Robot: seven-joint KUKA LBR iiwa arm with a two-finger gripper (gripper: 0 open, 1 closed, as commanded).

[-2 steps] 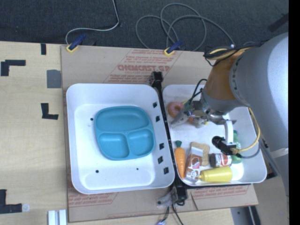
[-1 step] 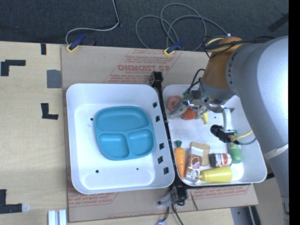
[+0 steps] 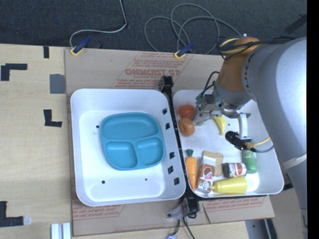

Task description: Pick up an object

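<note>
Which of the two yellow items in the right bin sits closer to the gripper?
The small banana, just beside the gripper near the bin's upper middle. The other, the yellow mustard bottle, lies on its side along the bin's front edge, far from the gripper.

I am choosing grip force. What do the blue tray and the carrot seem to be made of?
Blue tray: probably hard moulded plastic, judging by its uniform colour, smooth matte surface and rounded compartments. Carrot: seemingly toy plastic, with flat even orange and a green top; rubber cannot be excluded.

A blue plate (image 3: 132, 146) with three parts lies in the middle of the left bin (image 3: 84, 103). Grey cables (image 3: 192, 21) curl on the dark floor past the bench's far edge
</note>
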